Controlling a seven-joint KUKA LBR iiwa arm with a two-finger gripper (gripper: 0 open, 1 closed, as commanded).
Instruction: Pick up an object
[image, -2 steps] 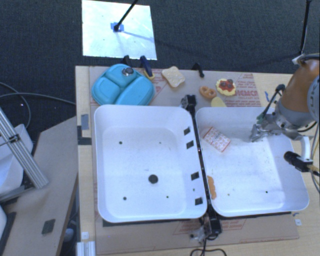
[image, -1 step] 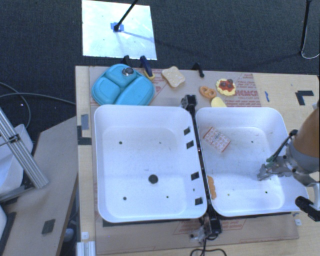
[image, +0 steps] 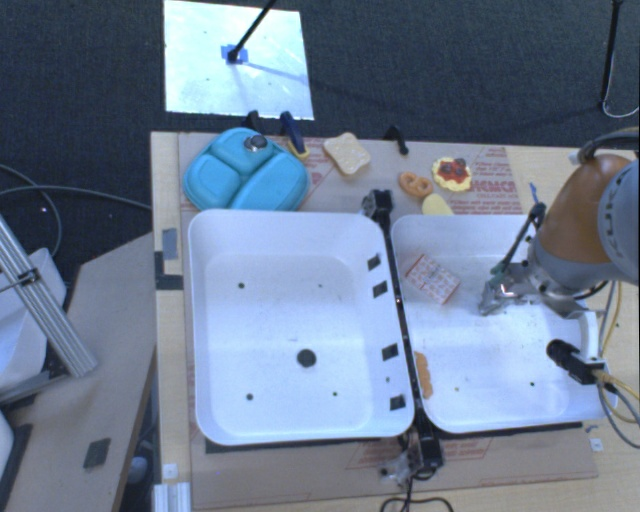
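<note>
camera view: waffle (image: 431, 279) in right bin (image: 520, 410)

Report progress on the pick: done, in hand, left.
Done: the arm has reached into the right bin, and the gripper is low over its floor. In hand: nothing visibly held. Left: the whole grasp and lift; the waffle piece lies apart to the gripper's left, an orange piece by the divider.

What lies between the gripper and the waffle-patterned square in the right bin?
Bare white bin floor, in the camera view; the gripper and waffle-patterned square stay apart.
</note>
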